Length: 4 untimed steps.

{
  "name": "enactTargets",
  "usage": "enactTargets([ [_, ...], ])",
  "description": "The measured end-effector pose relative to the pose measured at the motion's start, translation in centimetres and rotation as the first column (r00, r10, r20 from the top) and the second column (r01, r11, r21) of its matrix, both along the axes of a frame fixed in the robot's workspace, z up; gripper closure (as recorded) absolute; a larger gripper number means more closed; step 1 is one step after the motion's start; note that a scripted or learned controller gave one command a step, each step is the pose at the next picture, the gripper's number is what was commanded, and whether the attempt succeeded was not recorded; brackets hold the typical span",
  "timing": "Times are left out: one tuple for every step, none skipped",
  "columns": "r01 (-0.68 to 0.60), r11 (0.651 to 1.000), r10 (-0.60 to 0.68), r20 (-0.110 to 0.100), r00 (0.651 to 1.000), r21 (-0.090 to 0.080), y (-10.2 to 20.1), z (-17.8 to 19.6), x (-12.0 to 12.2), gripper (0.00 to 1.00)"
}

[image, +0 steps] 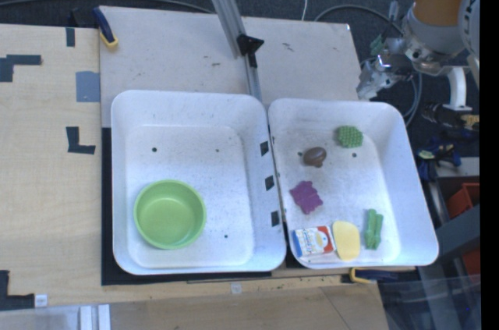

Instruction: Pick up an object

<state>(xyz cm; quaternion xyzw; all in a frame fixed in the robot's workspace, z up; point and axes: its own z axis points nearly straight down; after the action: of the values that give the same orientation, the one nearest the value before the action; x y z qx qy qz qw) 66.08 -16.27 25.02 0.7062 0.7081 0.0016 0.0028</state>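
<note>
The right bin holds a green knobbly ball, a brown lump, a purple block, a small red-and-white carton, a yellow piece and a green bumpy stick. My gripper hangs above the bin's far right corner, outside its rim and well away from every object. Nothing shows between its fingers.
The left bin holds a green bowl in its near left part. A grey metal pole slants down to the gap between the bins. Cables lie on the dark floor behind the bench.
</note>
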Motion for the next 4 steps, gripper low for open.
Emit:
enactTargets([
  [0.001, 1.000, -0.001, -0.001, 1.000, 0.000, 0.0, 4.9, 0.1, 1.00],
  [-0.003, 1.000, 0.003, -0.008, 1.000, 0.003, 5.4, 4.9, -2.0, 1.00],
  [-0.002, 1.000, 0.002, -0.009, 1.000, 0.003, 9.8, 4.5, -4.1, 1.00],
  [-0.003, 1.000, 0.003, -0.009, 1.000, 0.003, 14.2, 4.2, -5.6, 1.00],
])
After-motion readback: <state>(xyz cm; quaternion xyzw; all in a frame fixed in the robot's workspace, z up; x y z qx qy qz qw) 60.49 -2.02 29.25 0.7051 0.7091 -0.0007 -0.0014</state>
